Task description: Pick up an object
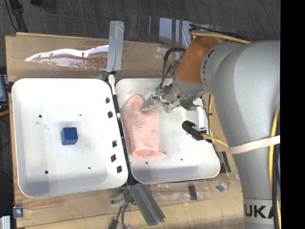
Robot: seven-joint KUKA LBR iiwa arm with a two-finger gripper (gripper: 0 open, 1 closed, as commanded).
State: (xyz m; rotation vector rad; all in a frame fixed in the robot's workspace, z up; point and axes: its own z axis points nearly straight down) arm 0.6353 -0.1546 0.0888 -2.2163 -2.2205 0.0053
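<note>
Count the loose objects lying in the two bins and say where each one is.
2. A blue cube lies in the left bin, left of centre. A pink cloth lies along the left side of the right bin. The arm covers part of that bin, so more may be hidden.

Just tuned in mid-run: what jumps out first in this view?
The big grey arm with its orange band fills the right side, its gripper low over the right bin. Right beside it, a pink towel lies lengthwise along that bin's left wall, its upper end by the gripper. Across the divider, a small blue cube sits alone in the left bin.
</note>
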